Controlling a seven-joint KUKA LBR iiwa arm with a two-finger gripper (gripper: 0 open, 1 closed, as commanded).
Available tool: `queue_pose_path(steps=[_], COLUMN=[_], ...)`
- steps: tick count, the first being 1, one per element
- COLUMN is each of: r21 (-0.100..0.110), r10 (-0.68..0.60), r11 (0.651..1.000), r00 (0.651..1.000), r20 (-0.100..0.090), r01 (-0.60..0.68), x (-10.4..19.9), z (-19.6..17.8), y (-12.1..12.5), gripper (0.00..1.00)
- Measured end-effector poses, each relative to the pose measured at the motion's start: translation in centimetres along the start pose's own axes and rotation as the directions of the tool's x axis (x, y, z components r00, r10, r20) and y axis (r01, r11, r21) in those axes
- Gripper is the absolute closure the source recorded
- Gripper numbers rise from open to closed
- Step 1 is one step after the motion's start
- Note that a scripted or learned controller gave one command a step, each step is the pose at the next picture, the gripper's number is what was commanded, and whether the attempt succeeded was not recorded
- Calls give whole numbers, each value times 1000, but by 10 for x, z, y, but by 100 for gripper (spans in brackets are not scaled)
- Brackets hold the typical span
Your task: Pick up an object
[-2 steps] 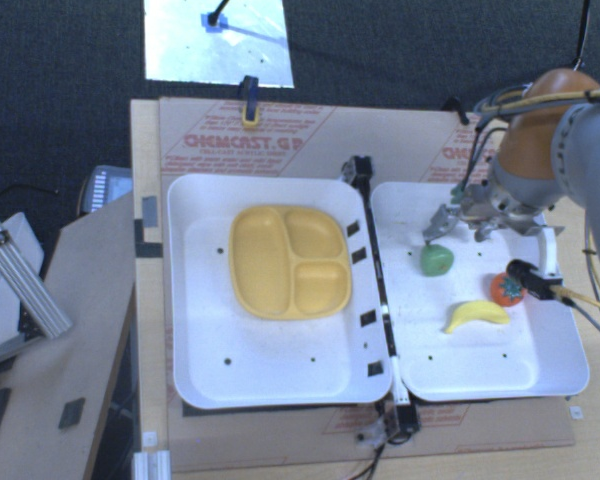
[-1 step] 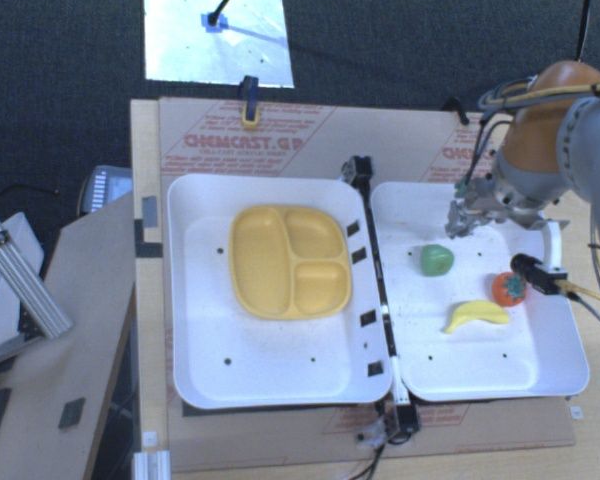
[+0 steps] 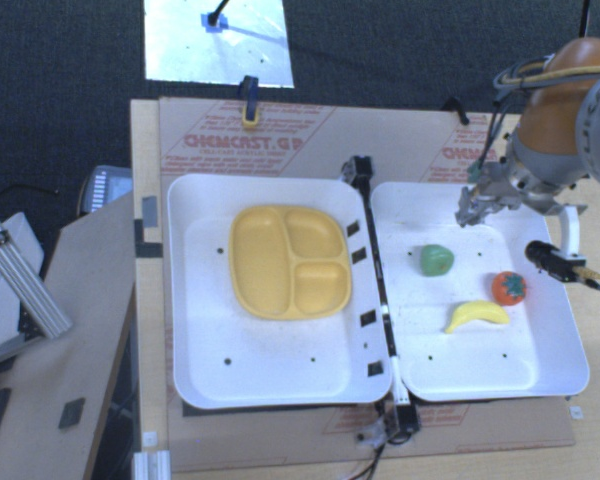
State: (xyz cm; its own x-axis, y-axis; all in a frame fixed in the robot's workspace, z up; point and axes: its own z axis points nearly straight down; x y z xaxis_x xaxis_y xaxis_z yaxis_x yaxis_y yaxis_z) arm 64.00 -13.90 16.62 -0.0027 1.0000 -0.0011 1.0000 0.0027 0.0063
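Two white bins sit side by side on a bench (image 3: 280, 128). Over the right bin's (image 3: 540, 368) far edge hangs the gripper (image 3: 473, 211), nothing between its fingers; their spread is unclear. Below it lie a green object (image 3: 437, 260), tomato (image 3: 509, 288) and banana (image 3: 477, 315).

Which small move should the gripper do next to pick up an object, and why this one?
Probably move the gripper a little toward the camera and down over the green object. That object lies nearest to it in the right bin, apart from the banana and the tomato.
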Motion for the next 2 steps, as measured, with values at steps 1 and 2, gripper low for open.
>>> queue_pose_path(steps=[1, 2], r21=[-2, 4], r10=[-1, -5], r11=[1000, 1000], r00=[1000, 1000], r20=[1, -3], r01=[1, 5], x=[0, 42], z=[-55, -64], y=[2, -23], gripper=[100, 100])
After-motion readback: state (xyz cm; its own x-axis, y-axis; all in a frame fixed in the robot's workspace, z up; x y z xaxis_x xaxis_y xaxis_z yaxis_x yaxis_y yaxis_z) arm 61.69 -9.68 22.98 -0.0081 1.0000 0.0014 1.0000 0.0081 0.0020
